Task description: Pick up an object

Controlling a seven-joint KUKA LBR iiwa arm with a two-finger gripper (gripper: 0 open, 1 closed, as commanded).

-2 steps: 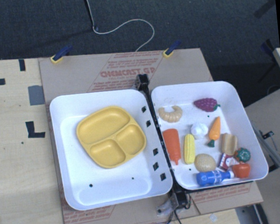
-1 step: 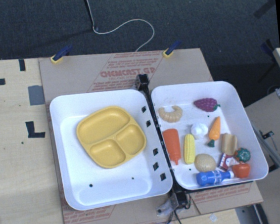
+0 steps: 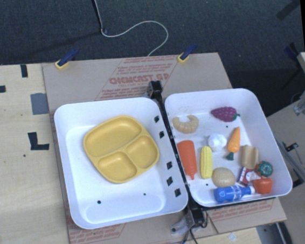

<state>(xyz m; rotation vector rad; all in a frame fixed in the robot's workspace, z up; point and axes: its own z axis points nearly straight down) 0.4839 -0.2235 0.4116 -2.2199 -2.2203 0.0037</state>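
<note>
I am looking over the two bins on the worktop and choosing what to lift. Whether my hand is apart or together I cannot tell.

The toy foods are all lying in the right bin. The grapes and the croissant are sitting near the far wall, each with bare floor around it, so I am judging them the easiest to reach. The long carrot and the corn cob are lying side by side, nearly touching. The potato, the blue bottle and the red piece are crowding the near corner, which is leaving little room for closing around one alone.

The left bin is holding a yellow divided plate, lying flat.
</note>
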